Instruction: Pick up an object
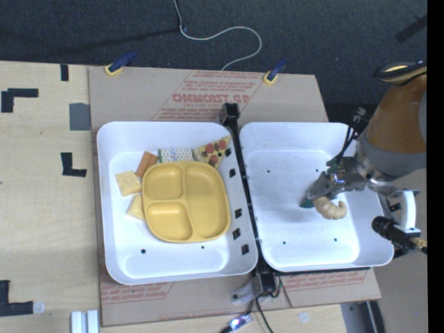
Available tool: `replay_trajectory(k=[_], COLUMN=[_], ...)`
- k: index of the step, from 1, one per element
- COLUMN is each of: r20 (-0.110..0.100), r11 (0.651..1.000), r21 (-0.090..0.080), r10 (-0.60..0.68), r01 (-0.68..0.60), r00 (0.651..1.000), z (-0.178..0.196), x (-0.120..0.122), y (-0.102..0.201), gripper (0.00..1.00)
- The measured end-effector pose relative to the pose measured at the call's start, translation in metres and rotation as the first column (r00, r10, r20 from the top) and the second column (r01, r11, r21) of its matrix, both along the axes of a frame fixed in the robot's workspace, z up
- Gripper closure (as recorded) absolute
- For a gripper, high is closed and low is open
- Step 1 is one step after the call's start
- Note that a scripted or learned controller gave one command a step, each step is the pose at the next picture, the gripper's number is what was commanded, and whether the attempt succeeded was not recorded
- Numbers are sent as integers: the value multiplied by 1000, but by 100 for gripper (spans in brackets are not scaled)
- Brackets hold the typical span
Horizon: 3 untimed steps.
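Two white bins (111, 255), one yellow plate (186, 201), one croissant (331, 209) at fingers (313, 196), grip unclear.

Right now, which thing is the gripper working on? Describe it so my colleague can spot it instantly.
Look at the right bin, toward its right side where the arm comes in. At the tip of the gripper lies a small, tan, curved piece shaped like a croissant. It sits alone on bare white floor, far from the yellow divided plate next door.
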State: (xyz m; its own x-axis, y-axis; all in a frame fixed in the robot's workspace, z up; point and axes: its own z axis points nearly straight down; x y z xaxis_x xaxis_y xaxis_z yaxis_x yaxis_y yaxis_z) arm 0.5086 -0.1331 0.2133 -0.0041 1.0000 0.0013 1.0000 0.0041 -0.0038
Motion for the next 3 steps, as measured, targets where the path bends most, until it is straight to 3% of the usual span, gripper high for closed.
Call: replay_trajectory(k=[2, 3], r20=[1, 1], r11=[1000, 1000], r21=[0, -2], r10=[-1, -3], r01=[1, 3], r00=[1000, 1000], z=[16, 10], x=[-9, 1], y=[92, 81], gripper=[100, 100])
